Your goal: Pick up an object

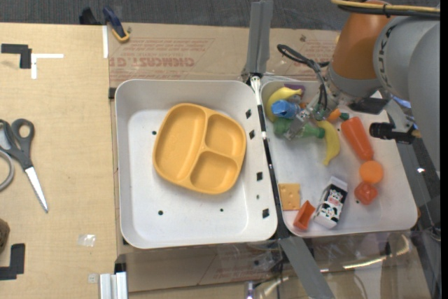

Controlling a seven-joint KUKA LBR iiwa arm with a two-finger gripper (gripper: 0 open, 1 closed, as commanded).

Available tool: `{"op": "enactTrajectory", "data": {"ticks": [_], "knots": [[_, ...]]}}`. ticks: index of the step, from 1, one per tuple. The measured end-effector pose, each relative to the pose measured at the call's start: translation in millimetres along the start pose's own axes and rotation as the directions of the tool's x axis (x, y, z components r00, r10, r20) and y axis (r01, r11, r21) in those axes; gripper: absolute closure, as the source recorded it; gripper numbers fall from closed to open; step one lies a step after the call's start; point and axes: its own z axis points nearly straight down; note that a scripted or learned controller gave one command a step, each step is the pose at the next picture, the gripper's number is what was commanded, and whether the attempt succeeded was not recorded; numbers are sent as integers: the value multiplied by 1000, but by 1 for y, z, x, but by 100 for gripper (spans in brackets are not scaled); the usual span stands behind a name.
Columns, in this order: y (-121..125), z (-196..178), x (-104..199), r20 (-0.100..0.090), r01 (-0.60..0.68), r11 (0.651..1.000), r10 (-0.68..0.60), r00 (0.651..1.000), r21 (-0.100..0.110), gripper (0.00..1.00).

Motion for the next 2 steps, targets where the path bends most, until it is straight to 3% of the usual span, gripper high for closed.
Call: {"op": "enactTrajectory", "data": {"ticks": [1,2], "knots": [[1,-11,-1,7,3,1000,-3,1000,-2,100],[19,-176,50,5,-59,998,60,998,-5,100]]}}
